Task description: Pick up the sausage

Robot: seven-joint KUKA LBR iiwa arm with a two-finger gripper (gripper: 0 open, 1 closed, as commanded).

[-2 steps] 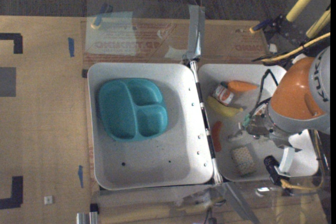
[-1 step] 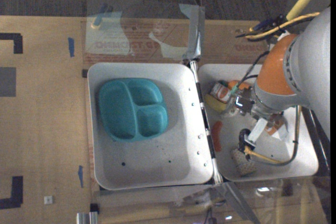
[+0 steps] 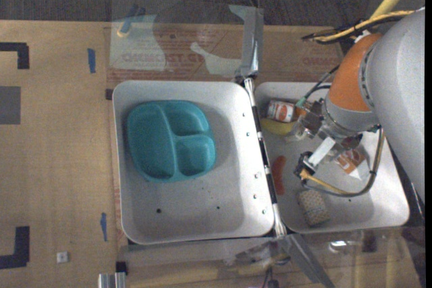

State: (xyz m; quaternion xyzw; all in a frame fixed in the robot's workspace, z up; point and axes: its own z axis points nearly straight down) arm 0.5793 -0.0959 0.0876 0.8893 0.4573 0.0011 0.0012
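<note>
Arm point(image 3: 398, 91) reaches over the right bin point(image 3: 391, 212), its claw point(image 3: 305, 126) low beside a can point(image 3: 280, 110); whether the claw is apart or together I cannot tell. The left bin point(image 3: 135, 212) holds a teal plate point(image 3: 172, 139). The sausage point(image 3: 279, 174) lies along the right bin's left wall, apart from the claw, so that wall could spoil a grab. The can's label is too blurred to read.

Left bin point(image 3: 189, 209) and right bin point(image 3: 386, 207): white. Plate point(image 3: 172, 140): plain teal. In the right bin: sausage point(image 3: 279, 175), red, 9 o'clock; yellow item point(image 3: 275, 126), 11 o'clock; beige mottled lump point(image 3: 313, 207), 6 o'clock. Arm point(image 3: 405, 84): grey, 1 orange band point(image 3: 354, 81). Bench point(image 3: 54, 165): tan.
</note>
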